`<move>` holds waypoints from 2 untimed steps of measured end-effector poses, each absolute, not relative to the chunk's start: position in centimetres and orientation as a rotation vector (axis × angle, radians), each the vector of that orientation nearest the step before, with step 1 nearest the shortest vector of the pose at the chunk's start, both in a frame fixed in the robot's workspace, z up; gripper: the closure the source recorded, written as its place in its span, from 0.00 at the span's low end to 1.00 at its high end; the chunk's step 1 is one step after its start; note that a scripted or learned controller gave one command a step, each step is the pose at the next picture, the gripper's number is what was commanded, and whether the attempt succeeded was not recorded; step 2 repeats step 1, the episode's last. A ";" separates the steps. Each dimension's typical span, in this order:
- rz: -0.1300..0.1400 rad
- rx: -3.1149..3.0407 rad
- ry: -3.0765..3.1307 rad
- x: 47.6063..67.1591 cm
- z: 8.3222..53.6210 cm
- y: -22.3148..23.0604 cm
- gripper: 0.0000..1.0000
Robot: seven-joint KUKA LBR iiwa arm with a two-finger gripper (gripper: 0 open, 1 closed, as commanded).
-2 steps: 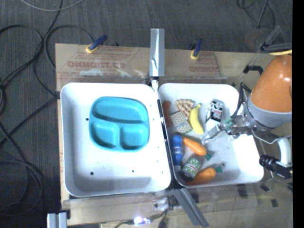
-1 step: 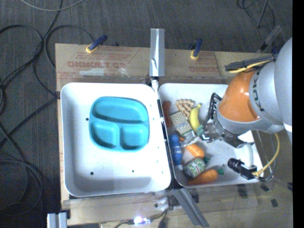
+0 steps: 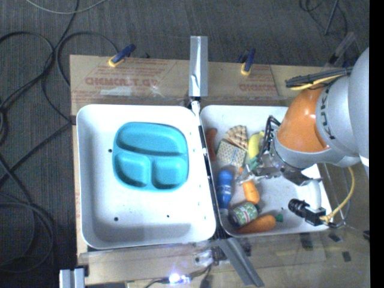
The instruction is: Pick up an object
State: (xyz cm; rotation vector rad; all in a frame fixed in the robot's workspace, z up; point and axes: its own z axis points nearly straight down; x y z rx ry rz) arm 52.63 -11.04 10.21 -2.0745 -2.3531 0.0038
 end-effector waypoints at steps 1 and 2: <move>0.005 -2.088 -2.347 58.5 18.3 -4.7 1.00; 0.005 -2.088 -2.347 58.5 18.3 -4.7 1.00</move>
